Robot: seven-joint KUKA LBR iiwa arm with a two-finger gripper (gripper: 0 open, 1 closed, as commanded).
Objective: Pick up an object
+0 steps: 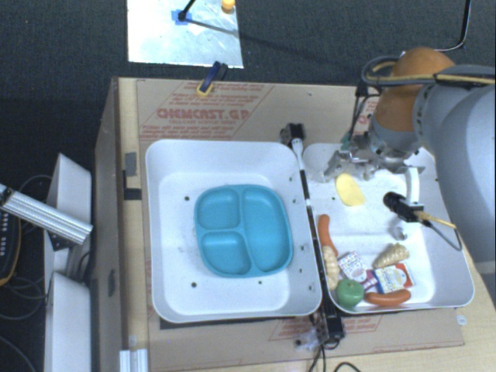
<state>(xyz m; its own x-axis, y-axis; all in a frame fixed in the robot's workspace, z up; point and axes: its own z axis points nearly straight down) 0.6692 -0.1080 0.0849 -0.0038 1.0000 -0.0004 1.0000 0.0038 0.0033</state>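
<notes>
Here, at the near end of the right-hand shallow white bin (pixel 457 281), a red sausage-shaped toy (pixel 386 296) is lying beside a round green fruit (pixel 350 292), with a red-and-white packet (pixel 395 276), a smaller white packet (pixel 353 266) and a pale cone-shaped piece (pixel 390 255) crowding just behind them. Along the bin's inner wall a pale knobbly cob (pixel 332 266) and an orange carrot-like stick (pixel 325 229) are lying end to end. In the left-hand white bin (pixel 170 169) a blue plastic plate with three compartments (pixel 242 230) is sitting alone. Farther back in the right bin, a smooth yellow oval piece (pixel 350 191) is resting by itself on the floor, apart from the cluster. The metal two-finger gripper (pixel 355 165) is hanging just beyond and above it at the far end; whether it is released or clenched I cannot tell, and nothing is showing inside it. Judging from this, the pick is not yet made: every object is lying in a bin, and the yellow oval is looking like the likeliest target, so closing on it and lifting it remain.
</notes>
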